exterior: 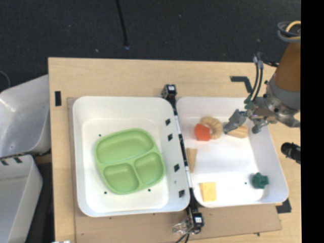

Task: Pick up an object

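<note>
- Hovering with fingers spread, the pincer (245,122) straddles a tan block (238,132) in the right bin (268,156).
- Block looks light, stiff; grip its long sides.
- Beside the block: pretzel (211,124), red piece (203,132).

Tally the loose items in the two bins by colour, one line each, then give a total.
Green: 2, the divided tray in the left bin and a small dark green piece
Red: 1
Yellow: 1 block
Tan: 3, a ring, a piece by the gripper, a wedge
Total: 7
</note>
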You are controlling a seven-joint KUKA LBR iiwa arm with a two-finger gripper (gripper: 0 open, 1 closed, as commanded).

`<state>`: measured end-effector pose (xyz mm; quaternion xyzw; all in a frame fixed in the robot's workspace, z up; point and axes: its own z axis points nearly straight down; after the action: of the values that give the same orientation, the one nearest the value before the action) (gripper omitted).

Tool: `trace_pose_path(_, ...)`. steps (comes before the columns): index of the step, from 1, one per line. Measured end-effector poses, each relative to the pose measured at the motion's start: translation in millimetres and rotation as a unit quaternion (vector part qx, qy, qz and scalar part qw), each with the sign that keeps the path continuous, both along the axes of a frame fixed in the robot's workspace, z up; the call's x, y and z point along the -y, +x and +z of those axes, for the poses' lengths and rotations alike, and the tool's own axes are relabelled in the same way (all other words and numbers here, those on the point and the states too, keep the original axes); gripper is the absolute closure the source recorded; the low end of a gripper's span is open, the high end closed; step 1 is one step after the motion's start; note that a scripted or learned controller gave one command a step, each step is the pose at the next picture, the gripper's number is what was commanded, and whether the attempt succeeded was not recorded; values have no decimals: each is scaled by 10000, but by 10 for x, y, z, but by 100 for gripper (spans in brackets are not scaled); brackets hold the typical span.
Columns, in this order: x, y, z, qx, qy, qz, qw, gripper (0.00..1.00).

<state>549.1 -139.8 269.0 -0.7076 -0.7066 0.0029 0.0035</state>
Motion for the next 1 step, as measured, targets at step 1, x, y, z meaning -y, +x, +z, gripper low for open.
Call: trace_pose_path(1,0,21,52,53,-11,12,10000,0)
